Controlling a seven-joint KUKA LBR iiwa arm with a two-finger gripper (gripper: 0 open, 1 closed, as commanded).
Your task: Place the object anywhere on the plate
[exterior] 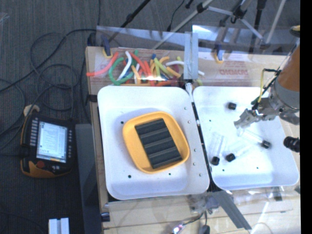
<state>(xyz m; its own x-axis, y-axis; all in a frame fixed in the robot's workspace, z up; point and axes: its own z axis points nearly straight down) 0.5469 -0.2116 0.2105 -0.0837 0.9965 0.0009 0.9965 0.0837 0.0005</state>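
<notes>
My fingers hang over the right bin, can't tell if open or holding anything; yellow plate in left bin w/ dark grooved block on it, so placing prob not done yet.

Robotics lab: teach pendant on carpet, loose cables, tripod legs, plywood bench.

yellow rounded plastic plate: smooth, faintly glossy
black ribbed pad: matt
white shallow plastic bins: smooth
</notes>
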